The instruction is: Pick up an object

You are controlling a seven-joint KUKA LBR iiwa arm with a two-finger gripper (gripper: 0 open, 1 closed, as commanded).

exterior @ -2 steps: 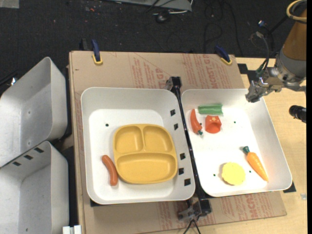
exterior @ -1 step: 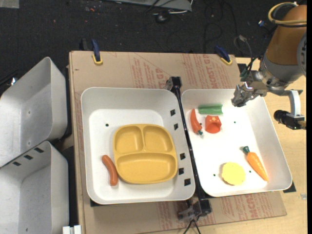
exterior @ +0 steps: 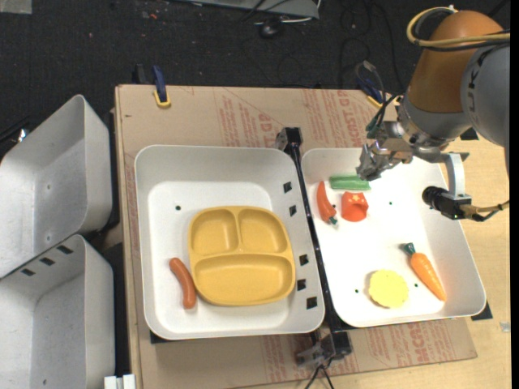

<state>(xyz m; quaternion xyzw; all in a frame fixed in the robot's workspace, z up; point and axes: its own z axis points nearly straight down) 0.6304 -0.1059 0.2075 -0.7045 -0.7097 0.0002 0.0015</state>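
The tool (exterior: 371,167) hangs low over the far end of the right bin (exterior: 454,241), right at a small green piece (exterior: 349,183); whether it is clenched or released I cannot tell. Just beside that sit a red block (exterior: 354,206) and a red pepper (exterior: 324,202). A carrot (exterior: 425,272) and yellow disc (exterior: 388,288) lie nearer (well apart from the tool). The left bin (exterior: 162,217) holds a yellow tray (exterior: 241,254) and sausage (exterior: 183,282).

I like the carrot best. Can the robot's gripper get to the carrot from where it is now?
Probably yes. The carrot lies alone in the right bin, with bare floor around it and nothing on top. The gripper hovers over the same bin's far side, near the green piece.
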